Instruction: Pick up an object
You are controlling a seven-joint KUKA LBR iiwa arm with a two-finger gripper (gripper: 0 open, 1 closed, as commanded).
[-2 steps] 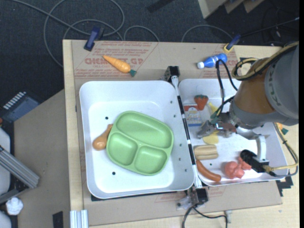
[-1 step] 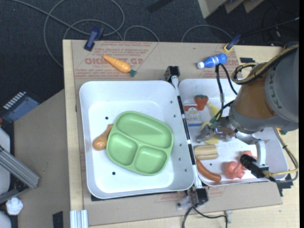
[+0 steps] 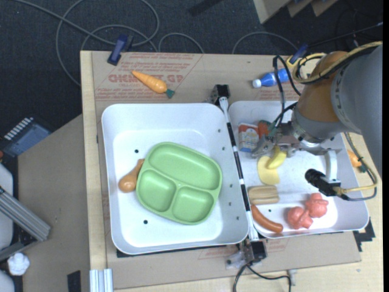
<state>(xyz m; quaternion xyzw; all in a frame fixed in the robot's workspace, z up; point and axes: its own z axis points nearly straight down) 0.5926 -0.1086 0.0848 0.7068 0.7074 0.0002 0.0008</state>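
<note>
A blue clip [image 3: 119, 49] is seen at the upper left corner of the surface [image 3: 97, 163], with a toy carrot [image 3: 151, 82] lying on the cardboard just right of it, outside the bins. The left bin [image 3: 115, 126] is occupied by a green divided plate [image 3: 177, 182], upright and resting flat; a brown rounded item [image 3: 129, 180] is partly tucked under the plate's left edge. A black clamp [image 3: 220, 92] is noted at the top of the seam between the bins.

In the right bin [image 3: 358, 215] a small packet [image 3: 248, 137] lies at the upper left, a yellow object [image 3: 270, 168] below it, then a tan bun-like piece [image 3: 262, 193] and a toy sausage [image 3: 266, 219] near the front. A pink cluster [image 3: 307, 212] rests at the front right. A blue and white bottle [image 3: 271, 78] lies beyond the bin's far rim.

The pincer [image 3: 276, 146] is positioned low over the right bin, directly above the yellow object's upper end. Whether it is wide or closed cannot be told, and no item is seen gripped.
</note>
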